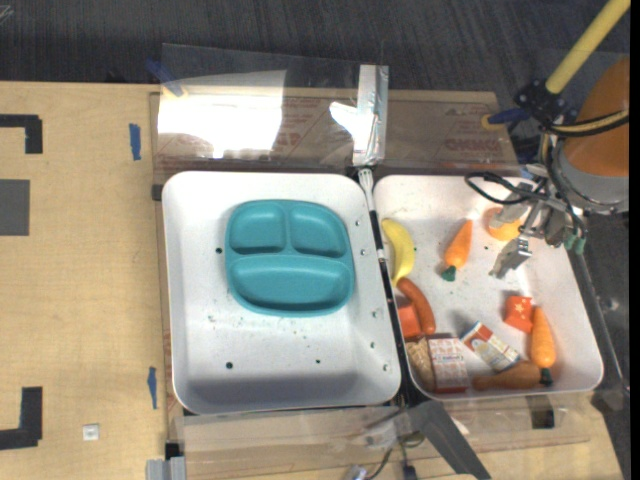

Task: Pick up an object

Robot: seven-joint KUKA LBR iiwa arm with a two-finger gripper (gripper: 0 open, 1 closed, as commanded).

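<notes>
Task status: pick not yet completed. The hand (pixel 520 240) hangs over the right bin (pixel 585 298), fingers apart, gripping nothing. Candidate objects lie in that bin: carrot (pixel 458 245) just left, banana (pixel 399 248) farther left. Descent, closure and lift remain.

We view from above a pale wooden worktop (pixel 80 298) set on dark grey, ribbed flooring (pixel 300 13), apparently carpet, though the texture is too fine for us to be sure. Black angular marks (pixel 25 133) and short strips of blue tape (pixel 134 140) lie on the worktop's left portion. Behind the bins we see a clear plastic sheet (pixel 260 118), which catches a bright glare from overhead light, joined by a strip of silver tape (pixel 371 113).
</notes>
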